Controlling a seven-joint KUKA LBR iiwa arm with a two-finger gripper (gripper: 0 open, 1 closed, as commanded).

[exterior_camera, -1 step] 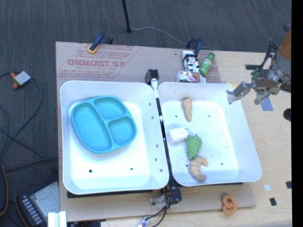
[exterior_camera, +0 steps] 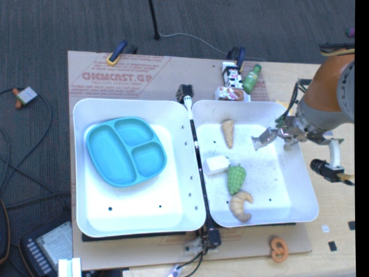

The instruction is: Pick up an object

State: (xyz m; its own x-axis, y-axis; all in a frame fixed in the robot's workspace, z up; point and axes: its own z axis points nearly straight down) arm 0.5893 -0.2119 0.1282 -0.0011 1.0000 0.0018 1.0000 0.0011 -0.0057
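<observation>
The right white bin (exterior_camera: 300, 203) holds a tan cone-shaped piece (exterior_camera: 229, 133), a white block (exterior_camera: 217, 164), a green bumpy fruit (exterior_camera: 236, 179) and a croissant (exterior_camera: 241, 205). My gripper (exterior_camera: 275, 140) hangs over the upper right part of this bin, to the right of the cone piece and apart from every object. Its fingers stand open with nothing between them. The grey arm with its orange band (exterior_camera: 331, 85) comes in from the right.
The left white bin (exterior_camera: 98, 218) carries a blue divided plate (exterior_camera: 127, 150). A green bottle (exterior_camera: 251, 78) and a small packet (exterior_camera: 230, 90) lie behind the right bin. An orange ring (exterior_camera: 279, 249) sits on the board in front. Clamps (exterior_camera: 185, 92) hold the bin edges.
</observation>
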